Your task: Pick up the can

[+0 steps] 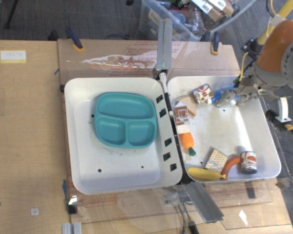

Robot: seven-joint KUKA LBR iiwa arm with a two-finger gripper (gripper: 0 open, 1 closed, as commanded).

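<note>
Cans, two of them, both red and white, are seen in the right bin [263,116]. The back can [202,94] lies tilted near the bin's far wall, and the front can [248,162] stands near the near right corner. Which of the two is meant cannot be told. Beside the front can, on its left, a curved orange-red piece [230,165] is laid, and it appears to touch the can's base. Left of that a small patterned box [216,159] is set, and a banana [205,174] is stretched along the near wall. Along the bin's left wall a white and brown carton [182,116] is placed, with an orange item with a green tip [187,143] just in front of it. The floor between the two cans is bare. In the left bin [78,130] a teal divided plate [125,119] is seen. Beyond the bench a clear tub of mixed clutter [200,6] is kept. The arm [278,52] is brought in from the right over the far right corner of the right bin, its orange band held above the rim and its wrist angled down and leftward. The gripper [226,97] is held low over the bin floor, just to the right of the back can and well apart from the front can. Whether it touches the back can cannot be told, nor can its opening be made out, and nothing is seen to be held by it.
</note>
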